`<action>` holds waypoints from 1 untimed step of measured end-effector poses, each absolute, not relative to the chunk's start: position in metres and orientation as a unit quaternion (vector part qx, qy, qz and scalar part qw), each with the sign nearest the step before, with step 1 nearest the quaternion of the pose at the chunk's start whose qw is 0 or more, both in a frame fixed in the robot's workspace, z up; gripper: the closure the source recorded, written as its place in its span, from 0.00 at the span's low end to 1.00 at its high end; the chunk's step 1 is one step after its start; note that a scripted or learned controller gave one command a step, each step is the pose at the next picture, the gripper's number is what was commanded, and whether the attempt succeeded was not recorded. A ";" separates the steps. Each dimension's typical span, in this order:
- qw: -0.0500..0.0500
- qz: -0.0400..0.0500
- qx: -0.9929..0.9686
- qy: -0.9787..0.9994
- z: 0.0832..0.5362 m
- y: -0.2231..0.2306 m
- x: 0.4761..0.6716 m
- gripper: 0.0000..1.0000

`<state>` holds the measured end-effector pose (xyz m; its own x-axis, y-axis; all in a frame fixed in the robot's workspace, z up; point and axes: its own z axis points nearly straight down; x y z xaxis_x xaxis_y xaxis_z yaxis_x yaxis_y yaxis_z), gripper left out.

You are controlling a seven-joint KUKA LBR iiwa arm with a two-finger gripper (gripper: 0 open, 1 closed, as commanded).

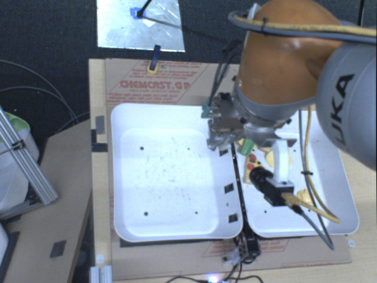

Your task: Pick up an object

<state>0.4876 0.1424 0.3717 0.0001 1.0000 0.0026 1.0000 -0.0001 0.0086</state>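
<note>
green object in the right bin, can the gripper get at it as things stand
Probably yes. The gripper hangs over the right bin, right beside the green object, with nothing seen between them.

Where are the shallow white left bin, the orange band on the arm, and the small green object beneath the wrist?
Shallow white left bin [168,170]: camera view, bare floor.
Orange band [283,40]: camera view, middle of its top surface.
Small green object [247,145]: camera view, its visible middle.

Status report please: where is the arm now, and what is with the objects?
Arm low over right bin. Small objects beneath wrist, grasp unconfirmed. Cables trailing across that bin.
</note>
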 end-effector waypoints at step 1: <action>-0.004 -0.007 0.708 0.706 0.176 0.106 0.483 1.00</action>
<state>0.4833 0.1063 0.1761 0.0034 1.0000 -0.0049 0.9999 -0.0034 -0.0157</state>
